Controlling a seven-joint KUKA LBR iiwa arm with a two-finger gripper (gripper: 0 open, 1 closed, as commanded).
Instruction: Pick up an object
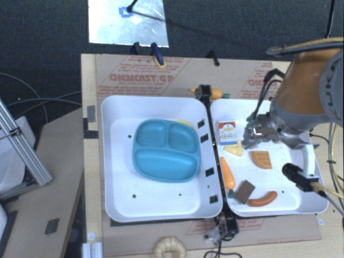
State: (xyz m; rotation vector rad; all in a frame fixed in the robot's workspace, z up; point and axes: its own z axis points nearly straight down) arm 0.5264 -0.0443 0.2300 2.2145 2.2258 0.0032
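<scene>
Camera view, right bin (pixel 309 160) — nearest: sausage (pixel 262 199), brown block (pixel 245 191), carrot (pixel 228 173). Farther in, waffle (pixel 261 159) and cheese wedge (pixel 234 150) lie just below the gripper (pixel 253 135); carton (pixel 227 131) to its left. Finger opening and any hold — cannot tell.

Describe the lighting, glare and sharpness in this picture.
Camera view: even overhead light, soft shadows inside the white bins; strong glare on the shiny sheet at top; the orange arm band looks soft and blurred, while the blue tray and the carrot are fairly sharp; the dark floor loses detail.
</scene>
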